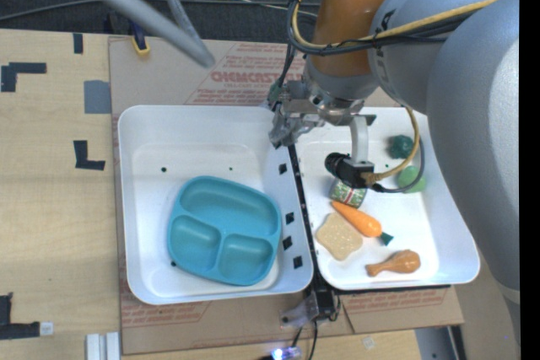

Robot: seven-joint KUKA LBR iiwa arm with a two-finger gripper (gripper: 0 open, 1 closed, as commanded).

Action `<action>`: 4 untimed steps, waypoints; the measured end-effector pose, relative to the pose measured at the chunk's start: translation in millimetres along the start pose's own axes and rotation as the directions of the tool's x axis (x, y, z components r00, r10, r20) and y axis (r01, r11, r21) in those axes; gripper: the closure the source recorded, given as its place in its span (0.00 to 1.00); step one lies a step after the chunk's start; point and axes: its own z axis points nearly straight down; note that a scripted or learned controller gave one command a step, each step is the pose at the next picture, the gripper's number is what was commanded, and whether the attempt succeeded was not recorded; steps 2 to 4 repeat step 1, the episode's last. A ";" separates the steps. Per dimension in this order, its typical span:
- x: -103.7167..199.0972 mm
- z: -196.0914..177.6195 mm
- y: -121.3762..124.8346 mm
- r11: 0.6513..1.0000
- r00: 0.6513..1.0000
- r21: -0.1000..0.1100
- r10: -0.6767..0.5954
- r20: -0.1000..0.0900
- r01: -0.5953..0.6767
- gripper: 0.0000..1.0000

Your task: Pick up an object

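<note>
Jaws low over the strip where the two bins' inner rims meet, at the far end. They are partly hidden under the wrist, so I cannot tell whether they are open or shut, or whether they hold anything. Grey arm (456, 38) with orange band (354, 4) enters from the view's right.

Right white plastic bin (439, 223), view-right of the jaws, carries the loose items.
- Closest to the jaws is a small green printed can (351, 196), toward the camera and slightly right.
- Orange toy carrot with green tip (361, 222) touches the can's near side and lies at a slant.
- Beige toy bread slice (338, 239) sits just beside the carrot, nearer the camera.
- Brown toy chicken drumstick (394, 264) is farthest from the jaws, by the near rim.
- Teal rounded piece (402, 146) and pale green ball (412, 177) lie right of the jaws; shapes unclear.

Left white plastic bin (143, 181), view-left of the jaws, holds a blue three-compartment plastic tray (225, 229), well apart from the jaws.

Both bins rest on a brown cardboard sheet with red print (236, 76) on the wooden counter (51, 206).
</note>
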 end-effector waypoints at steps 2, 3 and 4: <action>52.2 -5.6 -5.8 1.000 1.000 -0.003 0.000 0.000 0.000 1.00; 52.2 -5.6 -5.8 1.000 1.000 -0.003 0.000 0.000 0.000 1.00; 52.2 -5.6 -5.8 1.000 1.000 -0.003 0.000 0.000 0.000 1.00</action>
